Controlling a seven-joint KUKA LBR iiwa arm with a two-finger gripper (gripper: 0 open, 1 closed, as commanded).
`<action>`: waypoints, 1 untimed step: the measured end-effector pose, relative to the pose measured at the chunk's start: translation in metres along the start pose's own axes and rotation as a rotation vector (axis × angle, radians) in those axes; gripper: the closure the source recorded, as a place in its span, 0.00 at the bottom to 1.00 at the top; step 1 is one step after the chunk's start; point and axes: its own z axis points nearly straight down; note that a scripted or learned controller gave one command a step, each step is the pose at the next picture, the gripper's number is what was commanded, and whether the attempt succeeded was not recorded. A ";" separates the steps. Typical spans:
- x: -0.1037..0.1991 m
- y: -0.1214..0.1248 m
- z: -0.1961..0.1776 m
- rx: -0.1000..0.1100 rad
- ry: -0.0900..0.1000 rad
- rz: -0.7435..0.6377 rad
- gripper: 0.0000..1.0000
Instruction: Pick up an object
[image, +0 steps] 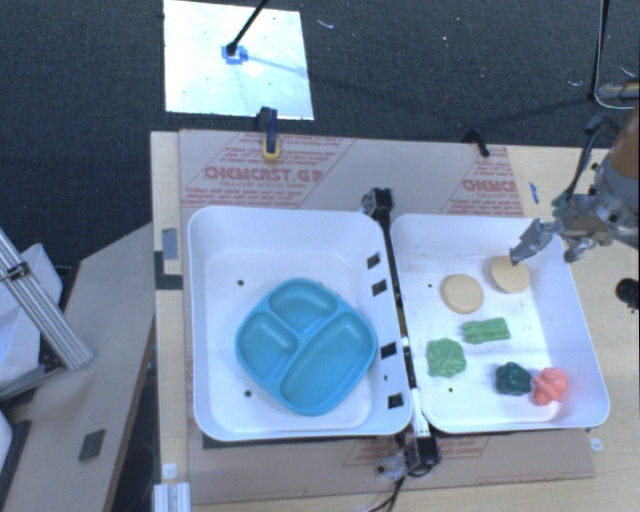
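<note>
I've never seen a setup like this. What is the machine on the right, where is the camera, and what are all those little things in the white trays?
One camera looks down at a slant on a bench with two shallow white bins. The robot arm reaches in from the right; its grasping tool hovers at the right bin's far edge, beside a tan disc. I see nothing held. That bin also holds a second tan disc, two light green pieces, a dark green lump and a pink one. The left bin holds a blue divided plate.

One fixed camera, high above, slanting down, both bins (400, 300) in frame
</note>
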 end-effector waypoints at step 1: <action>0.001 0.002 -0.007 -0.011 -0.002 -0.003 0.00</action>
